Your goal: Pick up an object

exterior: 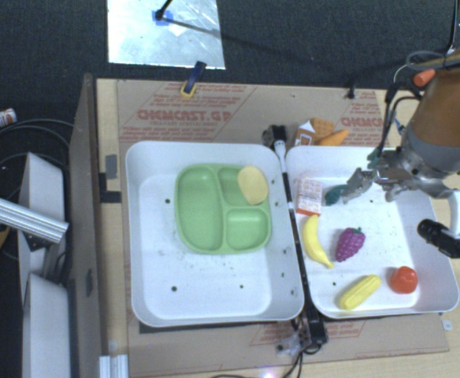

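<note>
The arm [450, 109] reaches over the right bin [443, 290]. The left bin [155, 290] holds a green tray [214, 219] with a yellow disc [252, 184] on it. Right bin contents: banana [316, 241], grapes [350, 243], corn [359, 291], tomato [403, 279], card [309, 195]. The gripper [359, 186] hovers just right of the card; whether it is open or closed cannot be determined.

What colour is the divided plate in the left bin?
The divided plate is light green, seen clearly in the camera view.
</note>
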Available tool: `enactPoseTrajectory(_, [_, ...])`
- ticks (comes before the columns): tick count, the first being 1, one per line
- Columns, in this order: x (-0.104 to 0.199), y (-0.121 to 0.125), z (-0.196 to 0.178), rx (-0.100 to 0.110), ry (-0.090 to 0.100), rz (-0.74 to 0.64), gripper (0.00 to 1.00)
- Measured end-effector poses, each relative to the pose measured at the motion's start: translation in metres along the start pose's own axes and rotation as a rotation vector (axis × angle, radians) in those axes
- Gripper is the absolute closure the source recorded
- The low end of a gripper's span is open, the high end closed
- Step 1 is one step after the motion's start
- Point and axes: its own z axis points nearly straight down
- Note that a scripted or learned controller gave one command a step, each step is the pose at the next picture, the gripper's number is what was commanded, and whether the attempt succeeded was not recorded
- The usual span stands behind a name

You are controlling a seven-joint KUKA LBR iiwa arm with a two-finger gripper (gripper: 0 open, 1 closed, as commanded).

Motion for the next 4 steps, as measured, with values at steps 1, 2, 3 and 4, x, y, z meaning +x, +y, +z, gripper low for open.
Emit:
enactPoseTrajectory(1, [-0.03, -0.045, 0.081, 0.008, 0.001, 0.006, 0.0])
enactPoseTrajectory(2, [-0.024, -0.008, 0.149, 0.0, 0.0, -0.001, 0.0])
enactPoseTrajectory(3, [-0.075, 0.077, 0.057, -0.016, -0.007, -0.001, 0.0])
enactPoseTrajectory(4, [-0.048, 0.015, 0.136, 0.01, 0.003, 0.003, 0.0])
